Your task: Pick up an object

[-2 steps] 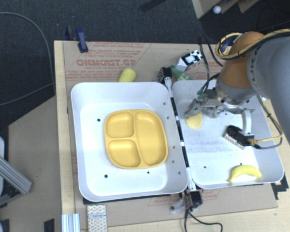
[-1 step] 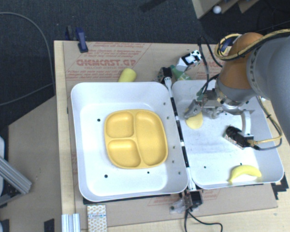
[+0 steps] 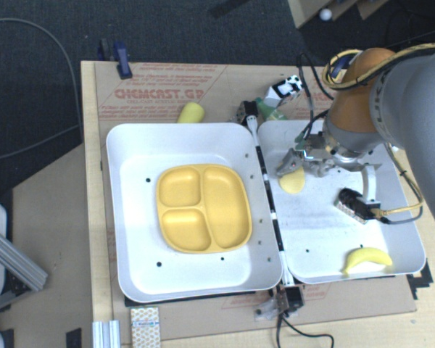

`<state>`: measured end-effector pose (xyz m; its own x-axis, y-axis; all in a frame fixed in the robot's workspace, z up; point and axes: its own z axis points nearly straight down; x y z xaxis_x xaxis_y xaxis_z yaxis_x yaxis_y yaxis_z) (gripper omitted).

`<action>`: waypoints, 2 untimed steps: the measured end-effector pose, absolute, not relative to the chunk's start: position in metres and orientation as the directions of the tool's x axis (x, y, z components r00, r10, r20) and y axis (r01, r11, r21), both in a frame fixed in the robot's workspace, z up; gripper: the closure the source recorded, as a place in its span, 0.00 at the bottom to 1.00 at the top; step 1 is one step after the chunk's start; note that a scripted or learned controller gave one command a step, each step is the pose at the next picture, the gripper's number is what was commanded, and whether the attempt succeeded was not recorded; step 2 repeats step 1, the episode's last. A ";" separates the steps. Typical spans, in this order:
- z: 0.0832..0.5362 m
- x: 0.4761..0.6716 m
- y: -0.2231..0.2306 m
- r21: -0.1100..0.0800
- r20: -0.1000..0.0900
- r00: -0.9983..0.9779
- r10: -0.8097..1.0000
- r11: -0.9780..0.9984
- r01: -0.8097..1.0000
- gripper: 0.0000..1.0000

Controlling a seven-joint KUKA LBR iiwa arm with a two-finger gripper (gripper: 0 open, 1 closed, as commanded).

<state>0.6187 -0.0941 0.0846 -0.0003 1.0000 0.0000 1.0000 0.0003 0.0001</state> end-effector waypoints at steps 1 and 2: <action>0.097 0.621 -0.093 0.008 0.000 -0.001 1.000 0.001 1.000 1.00; 0.097 0.621 -0.093 0.008 0.000 -0.001 1.000 0.001 1.000 1.00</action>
